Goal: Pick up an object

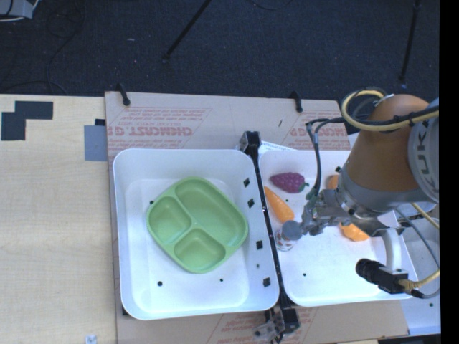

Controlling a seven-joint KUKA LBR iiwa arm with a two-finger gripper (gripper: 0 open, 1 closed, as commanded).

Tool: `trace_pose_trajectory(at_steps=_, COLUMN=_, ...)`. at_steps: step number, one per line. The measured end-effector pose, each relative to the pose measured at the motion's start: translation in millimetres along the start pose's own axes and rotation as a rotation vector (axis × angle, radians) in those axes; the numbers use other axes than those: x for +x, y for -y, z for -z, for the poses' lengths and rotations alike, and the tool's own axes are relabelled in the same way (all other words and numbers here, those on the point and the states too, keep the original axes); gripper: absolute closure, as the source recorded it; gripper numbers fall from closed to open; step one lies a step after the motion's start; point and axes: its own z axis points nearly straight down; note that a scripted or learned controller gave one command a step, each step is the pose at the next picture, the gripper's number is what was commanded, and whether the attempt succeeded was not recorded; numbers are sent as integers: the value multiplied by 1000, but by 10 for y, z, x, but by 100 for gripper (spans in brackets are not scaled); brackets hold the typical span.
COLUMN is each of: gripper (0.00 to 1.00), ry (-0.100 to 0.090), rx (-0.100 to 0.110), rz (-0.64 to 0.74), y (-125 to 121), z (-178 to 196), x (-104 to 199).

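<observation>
My gripper (287, 236) hangs low over the left side of the right bin (330, 285), close to the divider between the two bins. Just up and left of it lies an orange carrot-like piece (278, 203). A purple bunch of grapes (288, 182) rests farther back in the same bin. Another orange piece (354, 232) lies to the right, partly under the wrist, and a small orange bit (333, 181) peeks out beside the arm. Nothing can be seen held in the gripper.
The left bin (136, 278) holds a green divided plate (196, 223) set at a slant. The black divider rail (262, 221) runs between the bins right beside the gripper. The arm's orange-banded body (387, 149) covers the right bin's back right part.
</observation>
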Motion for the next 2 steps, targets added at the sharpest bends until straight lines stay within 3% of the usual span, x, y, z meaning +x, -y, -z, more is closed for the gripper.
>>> trace_pose_trajectory(at_steps=2, gripper=100, ry=1, rx=-2, rz=1, y=125, z=60, x=1022)
